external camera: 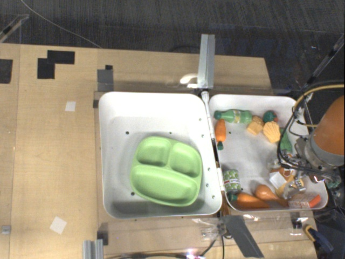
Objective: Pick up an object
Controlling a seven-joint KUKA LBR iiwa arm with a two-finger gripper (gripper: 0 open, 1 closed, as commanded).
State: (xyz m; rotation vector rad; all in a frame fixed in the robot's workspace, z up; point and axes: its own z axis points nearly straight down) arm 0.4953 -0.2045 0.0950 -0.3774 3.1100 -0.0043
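Observation:
The right bin point(245, 155) holds several toy foods. A green bottle point(234, 115) lies at its back, with a small carrot point(220, 130) by the left wall. Two yellow pieces point(272, 132) and a red and green piece point(269, 115) sit at the back right. A green can point(232, 180) and an orange carrot point(250, 200) lie along the front wall, next to an orange-brown piece point(268, 192). My gripper point(290, 181) hangs low over the bin's front right corner, just right of the orange-brown piece. A red piece point(316, 201) lies beside it.
The left bin point(116, 144) holds a green divided plate point(166, 170). A metal post point(206, 61) stands behind the wall between the bins. Cables point(302, 109) loop off the arm point(330, 131) over the right bin's right side.

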